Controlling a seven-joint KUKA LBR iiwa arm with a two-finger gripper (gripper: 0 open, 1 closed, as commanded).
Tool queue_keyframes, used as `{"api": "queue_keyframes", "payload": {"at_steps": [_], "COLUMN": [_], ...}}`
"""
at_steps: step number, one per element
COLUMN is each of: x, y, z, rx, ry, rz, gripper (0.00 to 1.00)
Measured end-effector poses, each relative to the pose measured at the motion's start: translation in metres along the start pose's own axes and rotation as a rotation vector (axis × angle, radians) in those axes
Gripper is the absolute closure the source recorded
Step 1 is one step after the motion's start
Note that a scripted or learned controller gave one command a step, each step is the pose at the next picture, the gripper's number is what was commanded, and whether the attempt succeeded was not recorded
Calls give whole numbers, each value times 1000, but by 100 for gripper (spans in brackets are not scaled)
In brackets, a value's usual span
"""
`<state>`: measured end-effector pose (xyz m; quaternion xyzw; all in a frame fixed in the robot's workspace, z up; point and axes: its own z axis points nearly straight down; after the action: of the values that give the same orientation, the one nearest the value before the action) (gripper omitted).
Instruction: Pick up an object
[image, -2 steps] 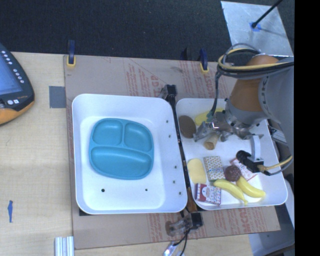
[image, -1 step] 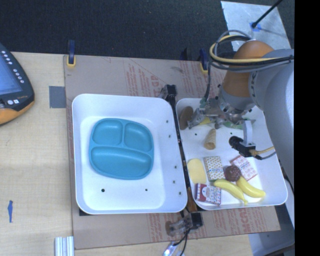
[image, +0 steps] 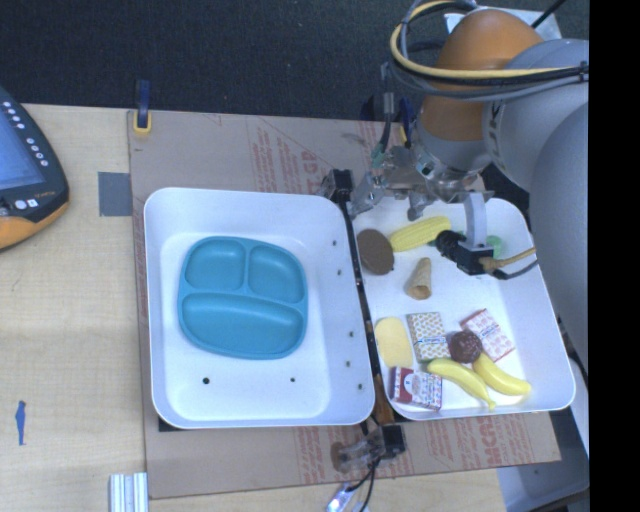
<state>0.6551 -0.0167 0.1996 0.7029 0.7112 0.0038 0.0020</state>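
The grey arm's gripper (image: 432, 190) hangs over the yellow plastic corn cob (image: 419, 234), presumably targeting it; I cannot tell the jaws' state.

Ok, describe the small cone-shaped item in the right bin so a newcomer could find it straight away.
Start at the right bin, the one crowded with toy food under the arm. Near its upper middle, just below the yellow corn cob and right of the brown oval piece, lies the cone. It is the only tan, tapered piece; its neighbours are yellow, brown or printed packets.
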Motion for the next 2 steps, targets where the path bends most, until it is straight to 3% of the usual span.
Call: {"api": "queue_keyframes", "payload": {"at_steps": [1, 2], "x": [-75, -99], "y": [-10, -73], "z": [7, 113], "rx": [12, 24], "ry": [-4, -1], "rz": [13, 10], "gripper": [0, 0]}}
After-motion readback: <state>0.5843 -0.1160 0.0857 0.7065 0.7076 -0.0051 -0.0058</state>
